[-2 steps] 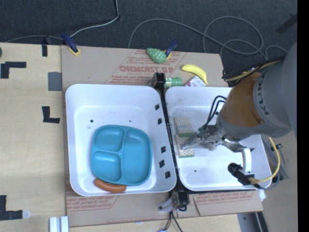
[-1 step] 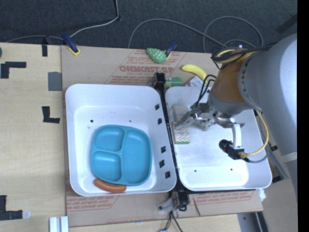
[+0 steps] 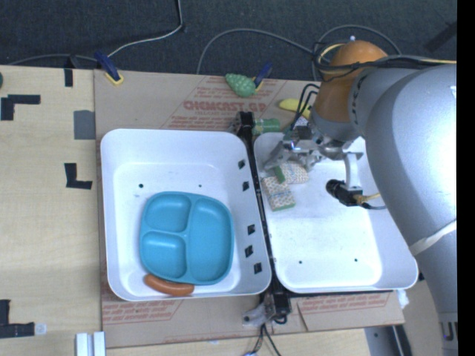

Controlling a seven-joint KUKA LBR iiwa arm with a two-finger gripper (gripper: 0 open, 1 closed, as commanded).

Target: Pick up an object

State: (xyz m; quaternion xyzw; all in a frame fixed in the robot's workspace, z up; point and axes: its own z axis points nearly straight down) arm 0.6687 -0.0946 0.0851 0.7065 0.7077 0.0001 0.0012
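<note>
White plastic bins sit side by side on a cardboard sheet point(image 3: 148, 110) over the wooden bench. Left bin point(image 3: 126, 154): a blue divided plate point(image 3: 187, 237) lies flat toward the near side, three compartments visible. An orange sausage-shaped item point(image 3: 169, 285) lies on the bin floor along the plate's near edge, touching or just beside it. Black clips run down the wall shared by the two bins.

Right bin point(image 3: 334, 251): a patterned, cloth-like item point(image 3: 282, 188) with green and tan markings lies in the far left corner, close to the dividing wall. The gripper point(image 3: 291, 156) is directly over that item, low in the bin; whether it is open, closed or gripping cannot be told, as the wrist hardware obscures it. The grey arm point(image 3: 415, 139) with its orange band enters from the right and covers the bin's far right corner.

Beyond the bins, on the cardboard: a green object point(image 3: 240, 84) and a yellow one point(image 3: 293, 105), partly hidden by the arm.
</note>
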